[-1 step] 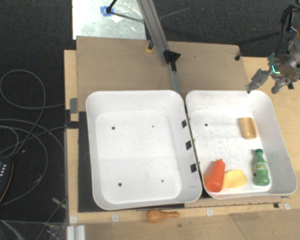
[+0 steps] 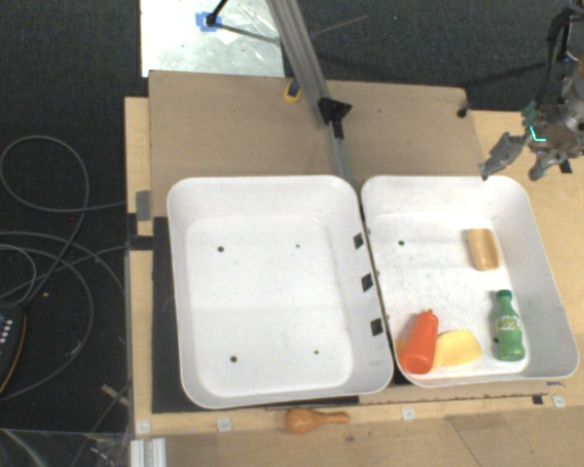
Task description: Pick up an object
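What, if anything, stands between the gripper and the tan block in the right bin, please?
Nothing visible does. The gripper hangs above the right bin's far right corner, and the tan block lies below it in the picture, apart from the green bottle.

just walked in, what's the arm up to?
Nothing grasped yet. The grey arm's two-finger gripper hangs over the far right corner of the right white bin, fingers spread, nothing between them. Four things lie in that bin: a tan block, a green plastic bottle, a red bottle and a yellow piece touching it. The left white bin sits alongside. An orange-brown pear-shaped object lies on the bench in front of the bins.
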Action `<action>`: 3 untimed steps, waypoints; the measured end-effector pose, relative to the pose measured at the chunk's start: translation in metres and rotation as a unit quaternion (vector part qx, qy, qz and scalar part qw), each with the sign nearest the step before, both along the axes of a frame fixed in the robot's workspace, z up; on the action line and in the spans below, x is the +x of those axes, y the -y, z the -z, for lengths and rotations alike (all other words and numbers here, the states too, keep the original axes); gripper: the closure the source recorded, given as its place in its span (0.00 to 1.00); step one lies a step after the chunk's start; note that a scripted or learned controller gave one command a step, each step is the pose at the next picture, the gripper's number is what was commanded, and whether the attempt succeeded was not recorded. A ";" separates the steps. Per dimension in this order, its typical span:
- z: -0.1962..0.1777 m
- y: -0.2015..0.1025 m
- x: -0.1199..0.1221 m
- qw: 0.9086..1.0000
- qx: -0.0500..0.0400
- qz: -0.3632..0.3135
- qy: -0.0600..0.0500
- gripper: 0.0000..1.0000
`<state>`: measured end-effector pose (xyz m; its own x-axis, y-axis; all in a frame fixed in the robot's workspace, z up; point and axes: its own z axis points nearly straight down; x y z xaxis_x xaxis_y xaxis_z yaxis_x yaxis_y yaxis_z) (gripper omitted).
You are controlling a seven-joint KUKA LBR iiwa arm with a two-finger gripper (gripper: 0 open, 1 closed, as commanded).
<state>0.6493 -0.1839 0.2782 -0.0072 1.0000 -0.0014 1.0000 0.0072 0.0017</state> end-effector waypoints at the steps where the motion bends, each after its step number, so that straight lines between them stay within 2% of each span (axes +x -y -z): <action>1: 0.042 -0.005 0.002 1.000 0.001 0.000 -0.001 0.00; 3: 0.164 -0.002 -0.006 1.000 0.001 0.003 -0.003 0.00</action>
<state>0.6435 -0.1817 0.1138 -0.0009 1.0000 0.0005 1.0000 0.0009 -0.0036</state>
